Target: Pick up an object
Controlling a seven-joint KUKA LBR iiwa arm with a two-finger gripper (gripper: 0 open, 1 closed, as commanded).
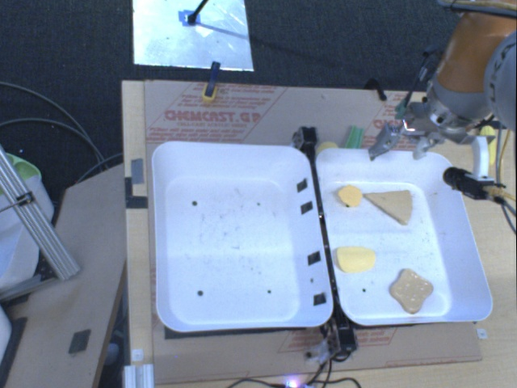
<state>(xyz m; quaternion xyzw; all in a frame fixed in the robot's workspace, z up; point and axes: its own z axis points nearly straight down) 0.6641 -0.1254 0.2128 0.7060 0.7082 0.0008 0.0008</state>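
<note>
Bright light makes the two white bins (242, 168) glow. A shiny metal sheet (192, 21) past the bench's far edge gleams. The whole picture is slightly fuzzy.

There are two white bins (234, 241) side by side. In the right one lie four pieces: two yellow pieces (350, 196), one tan wedge (393, 206) and one tan cracker (410, 290).

dark carpet floor (65, 31), shiny metal sheet (192, 21)
</note>
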